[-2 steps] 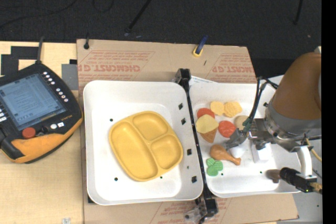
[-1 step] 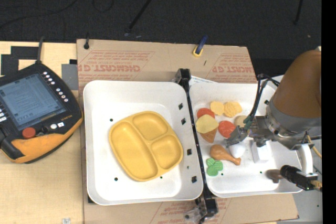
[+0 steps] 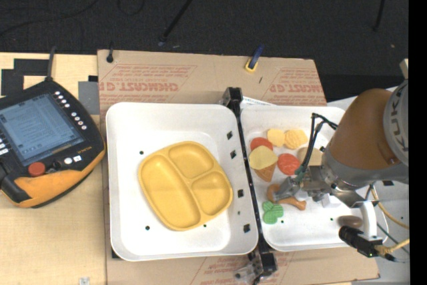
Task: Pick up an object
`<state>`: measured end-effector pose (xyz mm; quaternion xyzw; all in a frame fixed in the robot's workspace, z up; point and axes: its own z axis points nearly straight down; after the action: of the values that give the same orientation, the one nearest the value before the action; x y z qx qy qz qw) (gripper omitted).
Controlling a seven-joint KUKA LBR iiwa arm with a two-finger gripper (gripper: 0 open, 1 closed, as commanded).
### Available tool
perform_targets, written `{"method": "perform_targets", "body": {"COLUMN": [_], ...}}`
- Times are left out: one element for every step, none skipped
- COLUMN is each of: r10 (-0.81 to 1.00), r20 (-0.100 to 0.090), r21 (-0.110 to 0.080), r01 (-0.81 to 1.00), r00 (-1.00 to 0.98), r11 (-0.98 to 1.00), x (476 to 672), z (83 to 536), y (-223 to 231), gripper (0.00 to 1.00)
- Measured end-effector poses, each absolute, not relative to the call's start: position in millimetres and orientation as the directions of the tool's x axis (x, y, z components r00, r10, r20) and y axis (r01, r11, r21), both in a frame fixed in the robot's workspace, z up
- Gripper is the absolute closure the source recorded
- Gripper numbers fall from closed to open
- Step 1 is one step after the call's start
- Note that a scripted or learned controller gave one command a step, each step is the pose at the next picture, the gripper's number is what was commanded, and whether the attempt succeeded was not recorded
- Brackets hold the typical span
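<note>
The right bin (image 3: 300,237) holds several toy foods: a red piece (image 3: 260,143), a yellow piece (image 3: 276,137), a ridged orange-yellow piece (image 3: 295,138), a yellow and orange cone-like piece (image 3: 263,162), a red round piece (image 3: 288,163), a brown piece (image 3: 283,193) and a green piece (image 3: 271,212). My gripper (image 3: 298,185) is low in this bin, right at the brown piece and just below the red round piece. The wrist hides its fingertips.
The left bin (image 3: 127,123) holds a yellow divided plate (image 3: 185,183). A black divider (image 3: 241,163) runs between the bins. A teach pendant (image 3: 43,137) lies on the bench at the left. The arm (image 3: 367,140) covers the right bin's right side.
</note>
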<state>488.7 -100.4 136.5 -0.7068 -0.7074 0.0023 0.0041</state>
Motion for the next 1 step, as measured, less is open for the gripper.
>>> {"method": "perform_targets", "body": {"r10": [1.0], "r20": [0.002], "r21": [-0.004], "r01": [1.0], "r00": [0.0], "r11": [0.0], "x": [488.6], "z": [85.6], "y": [-98.4], "gripper": [0.0]}}
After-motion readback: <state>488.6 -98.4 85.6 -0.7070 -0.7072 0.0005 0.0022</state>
